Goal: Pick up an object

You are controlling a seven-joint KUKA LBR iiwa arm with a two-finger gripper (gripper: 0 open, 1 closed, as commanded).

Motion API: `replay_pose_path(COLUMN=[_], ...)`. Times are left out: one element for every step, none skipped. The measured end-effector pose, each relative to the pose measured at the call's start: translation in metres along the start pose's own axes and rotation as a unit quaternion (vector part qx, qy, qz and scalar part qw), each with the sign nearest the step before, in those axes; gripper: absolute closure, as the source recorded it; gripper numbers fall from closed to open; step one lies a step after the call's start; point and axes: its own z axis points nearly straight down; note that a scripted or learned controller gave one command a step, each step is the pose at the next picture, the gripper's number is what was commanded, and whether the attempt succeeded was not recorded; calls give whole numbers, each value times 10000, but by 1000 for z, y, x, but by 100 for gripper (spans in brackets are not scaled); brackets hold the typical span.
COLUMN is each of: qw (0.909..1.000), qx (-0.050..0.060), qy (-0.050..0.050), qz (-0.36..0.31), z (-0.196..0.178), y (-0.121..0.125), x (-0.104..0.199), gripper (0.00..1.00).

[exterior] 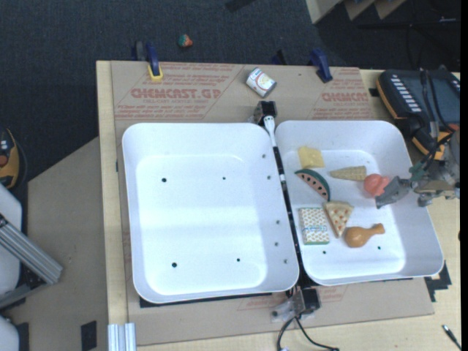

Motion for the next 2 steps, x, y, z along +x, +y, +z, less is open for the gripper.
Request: replay_pose_path(qw=[10000, 10000], qx=[7, -13], qy=[21, -5], qz=[-42, 0], z=[135, 118], y=[75, 73], x=[73, 67], gripper=[0, 100])
